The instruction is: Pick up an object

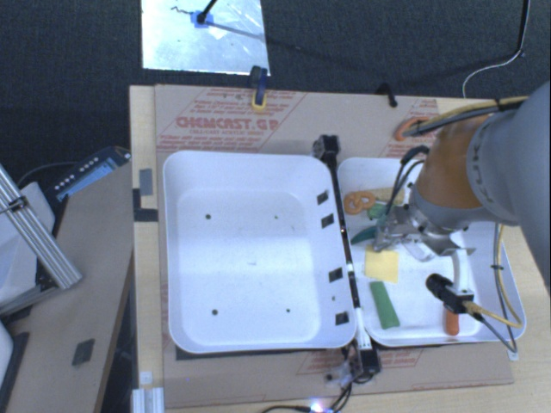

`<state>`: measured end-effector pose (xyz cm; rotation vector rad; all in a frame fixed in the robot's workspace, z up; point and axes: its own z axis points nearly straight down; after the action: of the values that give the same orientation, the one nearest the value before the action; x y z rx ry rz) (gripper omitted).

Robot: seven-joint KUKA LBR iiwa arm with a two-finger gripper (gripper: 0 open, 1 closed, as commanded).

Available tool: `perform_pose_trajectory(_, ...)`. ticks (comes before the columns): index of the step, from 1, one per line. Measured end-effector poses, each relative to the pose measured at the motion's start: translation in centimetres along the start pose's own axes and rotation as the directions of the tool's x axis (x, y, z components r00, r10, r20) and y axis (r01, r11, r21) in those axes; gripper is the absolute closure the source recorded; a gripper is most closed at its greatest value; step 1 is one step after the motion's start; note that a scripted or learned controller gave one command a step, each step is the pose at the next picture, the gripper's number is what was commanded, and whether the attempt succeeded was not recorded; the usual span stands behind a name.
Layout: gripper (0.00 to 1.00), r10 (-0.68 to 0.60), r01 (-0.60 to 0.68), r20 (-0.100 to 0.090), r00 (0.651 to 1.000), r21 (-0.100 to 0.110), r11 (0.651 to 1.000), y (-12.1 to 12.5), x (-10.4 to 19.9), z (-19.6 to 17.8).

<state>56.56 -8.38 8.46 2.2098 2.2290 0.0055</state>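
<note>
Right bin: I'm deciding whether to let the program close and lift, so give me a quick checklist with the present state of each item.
1. Gripper is over the right bin, not the left bin: ok.
2. Gripper is low among the objects, at the yellow square piece: ok.
3. Something sits between the fingers: cannot tell; the wrist hides them.
4. Neighbours stay out of the closing path: not ok; a teal piece and the orange pretzel-shaped object lie close by.
5. Green stick and orange-tipped item lie apart from the gripper: ok.
</note>
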Motion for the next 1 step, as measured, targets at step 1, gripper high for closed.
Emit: perform_pose_trajectory(1,1.00,0.004,-0.004,0.000,1.000,0.001,1.000,1.41,-0.39,-0.04)
